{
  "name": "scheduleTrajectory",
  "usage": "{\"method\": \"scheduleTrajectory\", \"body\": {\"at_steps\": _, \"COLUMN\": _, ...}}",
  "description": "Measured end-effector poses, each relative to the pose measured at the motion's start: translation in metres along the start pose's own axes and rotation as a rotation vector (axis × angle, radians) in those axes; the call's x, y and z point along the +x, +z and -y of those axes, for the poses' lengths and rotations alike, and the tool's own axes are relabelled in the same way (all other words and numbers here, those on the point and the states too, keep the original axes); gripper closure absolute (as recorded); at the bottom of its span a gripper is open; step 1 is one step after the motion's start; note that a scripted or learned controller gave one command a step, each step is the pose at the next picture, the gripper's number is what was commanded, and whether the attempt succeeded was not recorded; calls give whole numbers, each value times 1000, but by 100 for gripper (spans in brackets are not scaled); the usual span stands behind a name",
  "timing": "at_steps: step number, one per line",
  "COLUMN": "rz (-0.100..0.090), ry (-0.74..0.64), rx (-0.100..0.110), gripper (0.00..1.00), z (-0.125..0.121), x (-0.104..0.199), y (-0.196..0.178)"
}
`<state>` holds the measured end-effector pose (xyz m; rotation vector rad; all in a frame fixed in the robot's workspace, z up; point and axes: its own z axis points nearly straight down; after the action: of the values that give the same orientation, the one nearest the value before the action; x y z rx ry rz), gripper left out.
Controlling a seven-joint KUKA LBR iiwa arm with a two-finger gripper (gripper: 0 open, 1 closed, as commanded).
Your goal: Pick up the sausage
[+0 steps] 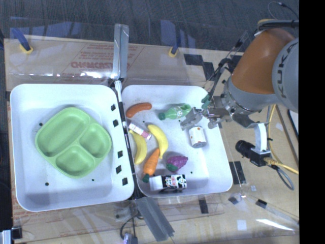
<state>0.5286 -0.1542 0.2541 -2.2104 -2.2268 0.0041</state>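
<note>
Cow-patterned carton (172, 182) sits nearest, well short of the hand (195, 118).
Sausage (138, 109) lies untouched at the right bin's (218, 179) far-left corner, well beyond the hand, which hovers low, seemingly empty; whether released or clenched I cannot tell.

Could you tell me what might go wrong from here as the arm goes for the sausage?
The sausage lies close to the right bin's left wall, which may block a finger. The gripper sits above the green bottle and white can, so moving across could knock them.
</note>
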Motion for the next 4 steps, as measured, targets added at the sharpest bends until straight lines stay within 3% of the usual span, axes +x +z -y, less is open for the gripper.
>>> {"method": "scheduleTrajectory", "body": {"at_steps": 1, "rz": 1, "ry": 55, "rx": 0, "gripper": 0, "z": -63, "x": 55, "y": 59}}
{"method": "scheduleTrajectory", "body": {"at_steps": 2, "rz": 1, "ry": 77, "rx": -1, "gripper": 0, "z": -109, "x": 104, "y": 62}}
{"method": "scheduleTrajectory", "body": {"at_steps": 3, "rz": 1, "ry": 44, "rx": 0, "gripper": 0, "z": -89, "x": 63, "y": 163}}
{"method": "scheduleTrajectory", "body": {"at_steps": 4, "rz": 3, "ry": 18, "rx": 0, "gripper": 0, "z": -129, "x": 58, "y": 161}}
